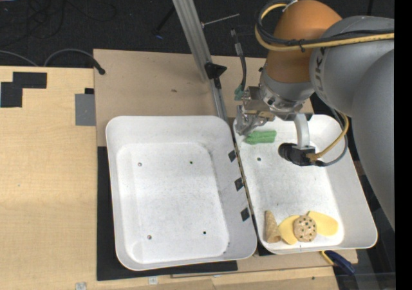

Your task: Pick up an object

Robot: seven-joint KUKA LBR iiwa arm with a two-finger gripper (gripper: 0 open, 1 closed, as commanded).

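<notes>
My gripper (248, 125) hangs over the back left corner of the right bin (302, 186), under the orange-banded wrist. A small green block (261, 136) lies on the bin floor just right of and below the fingertips, close to them; whether they touch it is unclear. At the front of the same bin lie a tan wedge (271, 226), a round cookie with dark chips (304, 227) and a flat yellow piece (324, 224).
The left bin (129, 154) sits beside the right one, with black clips (237, 182) along the shared rim. A slanted metal rail (196, 38) rises behind the bins. The arm's grey bulk covers the right bin's far right side.
</notes>
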